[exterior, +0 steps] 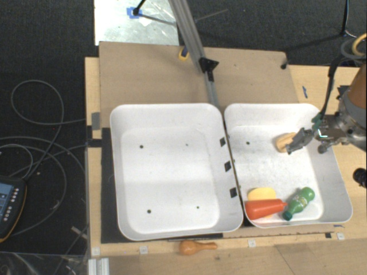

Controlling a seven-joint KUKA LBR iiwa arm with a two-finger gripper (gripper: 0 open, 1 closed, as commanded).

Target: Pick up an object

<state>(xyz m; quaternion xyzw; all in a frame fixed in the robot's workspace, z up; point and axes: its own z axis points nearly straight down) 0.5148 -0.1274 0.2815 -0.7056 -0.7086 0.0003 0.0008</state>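
Tan, rounded object (282, 142) sits touching your gripper's (299, 140) tip; whether it's closed, you cannot tell. It's probably light and smooth, so grasp across its middle.

The arm (356, 105) shows an orange-brown band on its upper part and a grey metal wrist section below it. A thin black cable (329, 93) runs down alongside it to the wrist. The gripper (303, 140) is dark grey, with slim fingers (297, 142), and a small teal-lit spot sits near its base.
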